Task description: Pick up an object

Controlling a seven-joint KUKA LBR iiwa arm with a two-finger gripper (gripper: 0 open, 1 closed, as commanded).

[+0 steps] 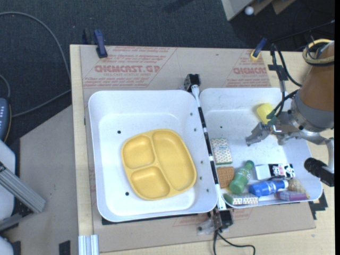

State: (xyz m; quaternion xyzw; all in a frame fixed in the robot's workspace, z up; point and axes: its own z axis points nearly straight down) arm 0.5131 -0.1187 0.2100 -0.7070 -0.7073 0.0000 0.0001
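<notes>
A brown worktop (159, 68) with red printed lettering carries two shallow white bins side by side, seen from above at a slant.

The left bin (106, 116) holds one thing: a yellow divided plate (158, 163) with three compartments, lying flat near the middle of the bin and turned at an angle.

A dark clamp strip (204, 137) runs along the seam where the two bins meet.

The right bin (228, 102) holds a scatter of small objects, mostly toward its near side. Just right of the seam lies a small patterned square packet (221, 151), and nearer than it an orange-brown waffle-textured square (225, 175). Beside those is a green bottle (241, 177), lying tilted. Next to it is a blue bottle (267, 187) on its side, and along the near rim a flat patterned strip (245, 200). Just beyond the blue bottle sits a small white box with black markings (273, 171). A purple tube-like object (291, 195) lies at the near right corner. Toward the far side of this bin rests a yellow rounded object (264, 110), apart from the rest.

The grey arm (319, 89), with its orange band, reaches in from the right. Its claw (258, 135) hangs over the middle of the right bin, just nearer than the yellow object and beyond the white box. The grey fingers (254, 137) point left; nothing is seen between them, and how far apart they stand cannot be told.
</notes>
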